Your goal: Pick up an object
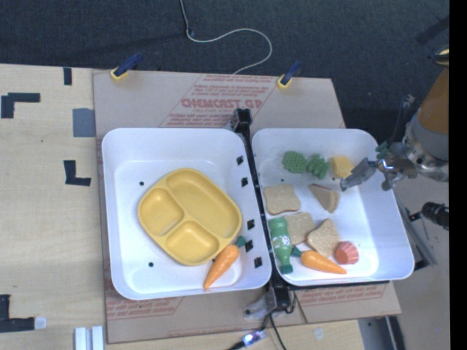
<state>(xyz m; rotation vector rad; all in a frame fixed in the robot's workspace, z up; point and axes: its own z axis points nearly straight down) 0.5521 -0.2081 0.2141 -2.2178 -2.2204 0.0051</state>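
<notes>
My gripper [371,176] hovers over the right edge of the right bin [387,224], open, with nothing between its fingers. One grey finger [354,175] points toward a yellow toy [341,166] and a brown wedge [326,196] just left of it. In the same bin lie a green leafy toy [305,163], bread slices [282,197] [325,237], a green bottle [279,243], an orange carrot [322,262] and a red piece [346,252].
The left bin [124,195] holds a yellow divided plate [190,215] and a second carrot [221,266] near its front right corner. A black divider clip [241,119] sits where the bins meet at the back. A cable [219,35] lies beyond the cardboard.
</notes>
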